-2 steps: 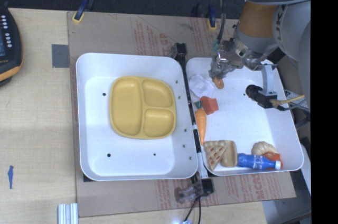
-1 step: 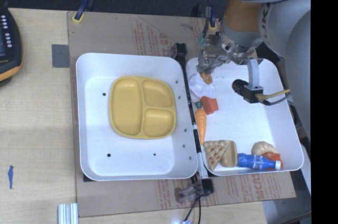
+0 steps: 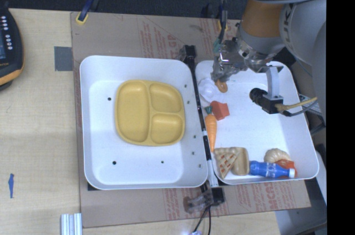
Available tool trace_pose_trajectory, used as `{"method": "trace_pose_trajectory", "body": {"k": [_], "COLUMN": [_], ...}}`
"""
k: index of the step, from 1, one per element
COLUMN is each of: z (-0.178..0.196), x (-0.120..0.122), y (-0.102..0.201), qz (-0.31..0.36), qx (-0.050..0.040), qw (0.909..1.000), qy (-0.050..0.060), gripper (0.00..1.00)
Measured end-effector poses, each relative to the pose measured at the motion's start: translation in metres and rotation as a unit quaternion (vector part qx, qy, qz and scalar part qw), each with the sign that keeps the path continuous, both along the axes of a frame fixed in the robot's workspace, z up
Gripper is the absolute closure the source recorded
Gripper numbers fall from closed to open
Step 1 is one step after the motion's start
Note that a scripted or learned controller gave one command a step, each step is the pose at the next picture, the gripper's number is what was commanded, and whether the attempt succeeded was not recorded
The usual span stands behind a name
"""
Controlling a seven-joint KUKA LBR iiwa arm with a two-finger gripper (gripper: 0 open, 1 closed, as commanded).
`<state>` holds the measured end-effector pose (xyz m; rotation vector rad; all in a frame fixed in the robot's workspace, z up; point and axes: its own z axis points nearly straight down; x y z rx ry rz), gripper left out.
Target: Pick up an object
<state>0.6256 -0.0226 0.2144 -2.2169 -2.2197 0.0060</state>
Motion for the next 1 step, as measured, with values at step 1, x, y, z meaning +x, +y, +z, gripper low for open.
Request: {"method": "trace_pose_trajectory", "body": {"k": [1], "z": [0.0095], "x": [-0.025], "y": [0.0554], "qz": [0.004], "qx": [-0.0002], "qw": [1.0], "qy": [0.001], "gripper": [1.0]}}
